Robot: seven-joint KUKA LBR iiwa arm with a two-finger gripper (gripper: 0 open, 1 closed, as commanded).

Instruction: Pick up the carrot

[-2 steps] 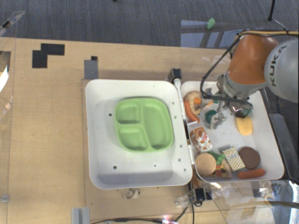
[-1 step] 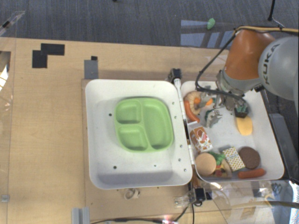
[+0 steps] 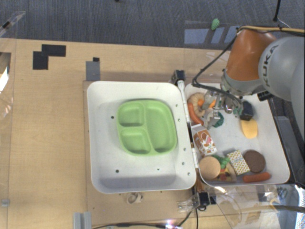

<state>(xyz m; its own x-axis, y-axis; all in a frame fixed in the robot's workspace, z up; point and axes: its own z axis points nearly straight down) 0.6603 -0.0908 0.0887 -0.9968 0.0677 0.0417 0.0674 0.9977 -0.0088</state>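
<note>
Reaching in from the right, low over the far left part of the right bin [image 3: 279,142], with the end effector [image 3: 212,111] just right of the carrot [image 3: 192,112]. Cannot tell whether open wide, narrow or closed: blurred metal and cable in the way. Nothing visibly held.

Lying along the right bin's left wall, one carrot, orange, long axis running far to near, beside the rim shared with the left bin [image 3: 102,175]. Crowded on several sides: a pale orange ring [image 3: 195,99] touching or overlapping its far end, a red-and-white carton [image 3: 205,142] just near of it, a green piece [image 3: 219,122] just right, under the end effector. Cannot tell whether carrot and end effector touch.

Counting the rest of the right bin: one dark blue item [image 3: 247,110] and one yellow piece [image 3: 249,129] to the right, well apart from the carrot; along the near wall one bun [image 3: 209,167], one checkered block [image 3: 238,162], one brown disc [image 3: 254,161], one red sausage [image 3: 257,177], packed close together.

Sitting in the left bin, one green plate [image 3: 145,127] with three compartments, well apart from the carrot across the rims.

Resting on the wooden surface [image 3: 43,142]: two bins side by side, black marks [image 3: 47,55] at far left. Beyond the far edge, on the grey floor [image 3: 71,8], one small green object [image 3: 215,23].
</note>
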